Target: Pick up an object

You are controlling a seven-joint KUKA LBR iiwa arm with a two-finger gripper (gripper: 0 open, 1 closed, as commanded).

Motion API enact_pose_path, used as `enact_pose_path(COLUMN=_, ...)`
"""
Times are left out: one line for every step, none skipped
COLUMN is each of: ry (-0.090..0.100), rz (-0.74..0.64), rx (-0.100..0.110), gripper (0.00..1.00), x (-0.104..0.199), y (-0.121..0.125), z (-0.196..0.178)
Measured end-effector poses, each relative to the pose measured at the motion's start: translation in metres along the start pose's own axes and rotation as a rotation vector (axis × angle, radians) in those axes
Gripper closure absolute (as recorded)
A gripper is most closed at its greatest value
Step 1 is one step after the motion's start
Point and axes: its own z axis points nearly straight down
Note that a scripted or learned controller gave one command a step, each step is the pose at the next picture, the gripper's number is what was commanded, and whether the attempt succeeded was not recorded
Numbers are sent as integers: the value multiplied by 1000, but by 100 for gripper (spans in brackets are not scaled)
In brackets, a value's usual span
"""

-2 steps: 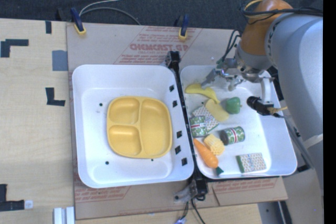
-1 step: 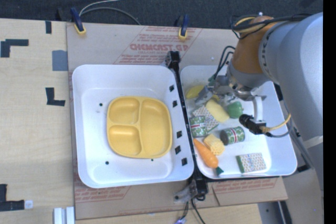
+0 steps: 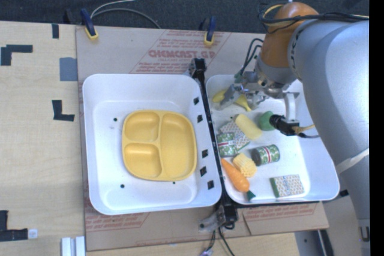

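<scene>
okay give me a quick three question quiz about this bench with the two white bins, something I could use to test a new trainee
1. True or false: the yellow divided plate lies in the right bin.
2. Which item lies nearest the front edge of the right bin? A) toy carrot B) yellow banana C) green-labelled can
3. Fill in: the gripper hangs over the ______ end of the right bin.

Key
1. False: it lies in the left bin.
2. A, the carrot; the banana lies at the far end and the can sits mid-bin.
3. Far, by the banana.
</scene>
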Motion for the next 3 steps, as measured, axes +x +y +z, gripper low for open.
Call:
enact_pose_path(ry=1, rz=2, rx=-16, gripper=0, x=-35, y=-42, z=-1)
enact_pose_path(ry=0, rz=-2, rx=2, gripper=0, x=-20, y=0, z=0)
enact_pose_path(ry=5, rz=-2, rx=-1, gripper=0, x=-62, y=1, z=0)
